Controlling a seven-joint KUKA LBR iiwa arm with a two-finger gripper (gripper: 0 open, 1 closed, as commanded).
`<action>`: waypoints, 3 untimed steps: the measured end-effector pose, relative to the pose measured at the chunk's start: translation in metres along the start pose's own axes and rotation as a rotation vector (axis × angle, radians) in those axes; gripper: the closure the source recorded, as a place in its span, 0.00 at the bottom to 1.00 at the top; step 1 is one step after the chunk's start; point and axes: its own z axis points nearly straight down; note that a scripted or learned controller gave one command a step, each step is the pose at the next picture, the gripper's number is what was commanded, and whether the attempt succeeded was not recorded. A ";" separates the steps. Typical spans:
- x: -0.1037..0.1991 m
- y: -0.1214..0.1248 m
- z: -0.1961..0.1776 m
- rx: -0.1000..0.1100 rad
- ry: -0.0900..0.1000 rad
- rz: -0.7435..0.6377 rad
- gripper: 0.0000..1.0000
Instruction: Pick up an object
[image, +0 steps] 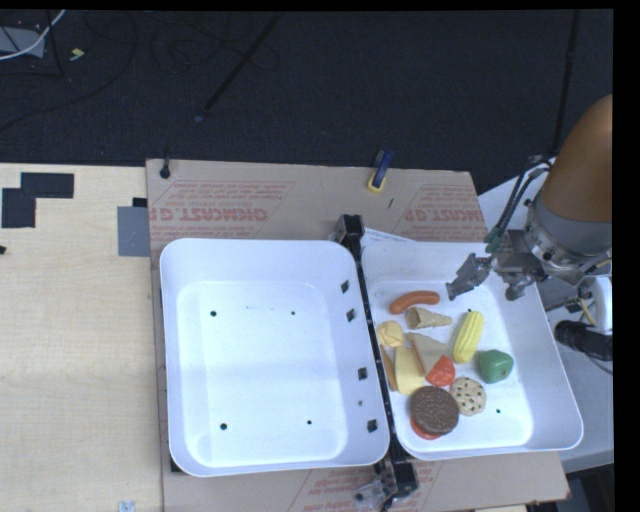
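Observation:
The right bin (555, 405) holds a heap of toy food. An orange sausage (414, 299) lies at the top, with a tan wedge (427, 319) just below it. A yellow corn cob (468, 336) and a green pepper (494, 365) lie to the right. Lower down are a speckled cookie (468, 396), a brown round biscuit (433, 410), a red piece (441, 372) and a yellow cheese slab (408, 368). My gripper (492, 283) hovers over the bin's upper right, above the corn cob. It is open with nothing between its fingers.
The left bin (175, 300) sits beside the right one, with a black clamp strip (365, 340) between them. Both rest on a cardboard sheet (260, 200). A blue and yellow clip (379, 172) stands at the cardboard's far edge.

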 end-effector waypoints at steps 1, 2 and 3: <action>0.014 -0.011 0.152 0.013 0.004 -0.001 0.00; 0.034 0.062 0.157 -0.012 -0.008 0.000 0.00; 0.048 0.075 0.157 -0.009 -0.002 0.001 0.00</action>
